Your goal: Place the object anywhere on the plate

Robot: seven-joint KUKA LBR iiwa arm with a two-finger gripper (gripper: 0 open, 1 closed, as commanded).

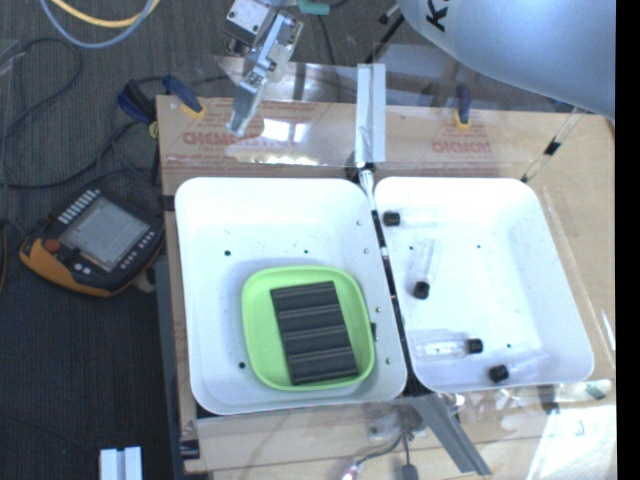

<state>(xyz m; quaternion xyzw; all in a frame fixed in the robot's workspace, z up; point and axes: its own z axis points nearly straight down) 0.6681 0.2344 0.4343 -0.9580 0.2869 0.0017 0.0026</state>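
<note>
Bench front: We are seeing grey metal brackets and loose cables at the near edge, just below the two bins.
Plate: We are looking at a green square plate sitting in the near half of the left bin, resting flat on the bin floor.
Object: We are finding a dark ribbed rectangular block lying flat on the plate, inside its rim and taking up most of its middle.
Right bin: We are counting several clear vials with black caps lying on their sides in the right bin, scattered from its near corner to its far left corner, apart from one another.
Pendant: We are noticing a grey and orange handheld pendant with a screen lying on the dark floor left of the bench; nothing on it is reading clearly for us.
Writing on bench: We are making out red lettering on the board beyond the bins, upside down to us and too blurred to read.
Arm: We are reading "KU" in dark letters on the grey arm casing filling the far right corner.
Gripper: We are seeing the gripper hanging beyond the far edge of the left bin, well apart from the plate; its fingers are appearing close together with nothing between them.
</note>
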